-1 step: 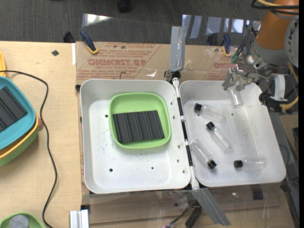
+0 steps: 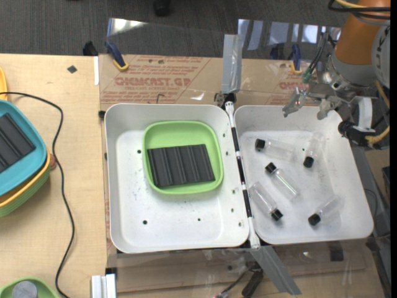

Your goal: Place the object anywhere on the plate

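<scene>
Bright, even light; soft shadows

Fixed overhead slant onto both bins (image 2: pixel 118 185)

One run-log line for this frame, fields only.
stage: pre-grasp | gripper: above right white bin's far edge, holding nothing | clear black-capped vials: in right bin | green square plate: left bin, no vial

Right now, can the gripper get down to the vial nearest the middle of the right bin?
Probably yes. The gripper hangs over the right bin's far edge, and the vial lies apart from the other vials with nothing above it.
</scene>
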`<action>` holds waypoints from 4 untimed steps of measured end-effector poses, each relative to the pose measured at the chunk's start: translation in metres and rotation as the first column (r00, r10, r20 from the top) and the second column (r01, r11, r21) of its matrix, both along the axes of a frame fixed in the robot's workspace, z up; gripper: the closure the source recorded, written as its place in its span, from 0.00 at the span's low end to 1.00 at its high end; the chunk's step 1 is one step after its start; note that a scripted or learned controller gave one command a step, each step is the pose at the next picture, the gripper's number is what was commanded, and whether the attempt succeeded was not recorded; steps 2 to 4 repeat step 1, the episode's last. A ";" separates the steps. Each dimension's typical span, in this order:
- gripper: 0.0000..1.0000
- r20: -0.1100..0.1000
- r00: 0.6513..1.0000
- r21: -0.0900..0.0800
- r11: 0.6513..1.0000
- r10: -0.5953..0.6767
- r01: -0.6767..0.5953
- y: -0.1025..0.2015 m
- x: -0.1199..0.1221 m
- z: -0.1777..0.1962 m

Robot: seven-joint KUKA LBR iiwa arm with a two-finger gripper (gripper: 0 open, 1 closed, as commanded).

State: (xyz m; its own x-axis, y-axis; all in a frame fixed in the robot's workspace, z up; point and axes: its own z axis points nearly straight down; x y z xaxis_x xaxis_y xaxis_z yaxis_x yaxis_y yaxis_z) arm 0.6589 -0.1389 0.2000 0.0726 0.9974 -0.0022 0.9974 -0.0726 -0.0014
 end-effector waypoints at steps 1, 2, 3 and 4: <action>0.00 0.000 0.943 -0.001 0.943 -0.331 0.331 0.017 -0.028 0.077; 0.00 0.000 0.943 -0.001 0.943 -0.331 0.331 0.017 -0.028 0.077; 0.00 0.000 0.943 -0.001 0.943 -0.331 0.331 0.017 -0.028 0.077; 0.00 0.000 0.943 -0.001 0.943 -0.331 0.331 0.017 -0.028 0.077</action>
